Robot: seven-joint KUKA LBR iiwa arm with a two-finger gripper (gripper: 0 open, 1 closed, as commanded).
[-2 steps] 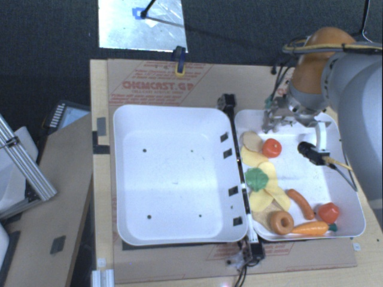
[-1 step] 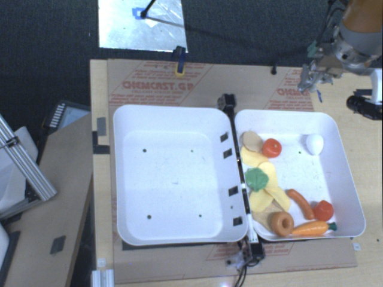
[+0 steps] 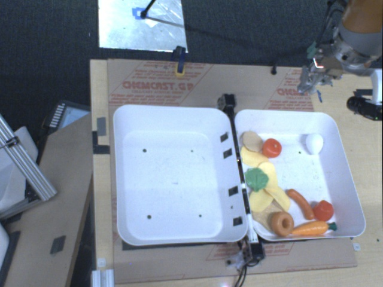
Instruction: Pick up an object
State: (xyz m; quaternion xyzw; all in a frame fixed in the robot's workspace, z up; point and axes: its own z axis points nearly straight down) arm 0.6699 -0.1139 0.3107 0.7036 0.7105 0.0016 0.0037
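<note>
The wooden table [image 3: 179, 79] carries two shallow white plastic bins side by side. The left bin [image 3: 173, 175] has a bare floor; the right bin [image 3: 335, 160] holds all the candidates for picking, crowded along its left wall and lower edge. The grey arm with its orange band [image 3: 359, 17] hangs above the table beyond the right bin's far right corner, well apart from the objects, and whether the gripper [image 3: 306, 84] is open or closed I cannot tell.

The yellow banana-like pieces [image 3: 263, 181] overlap, with a green leafy toy [image 3: 256, 178] on top; a descent there would likely pinch two things or slip off. The orange carrot [image 3: 305, 228], brown doughnut ring [image 3: 281, 223] and red sausage [image 3: 299, 202] lie near the front rim, where fingers could strike the wall. The small red tomato [image 3: 271, 147] touches a tan piece. The white egg [image 3: 313, 143] sits alone with open floor around it, though its roundness may let it squirt free.
</note>
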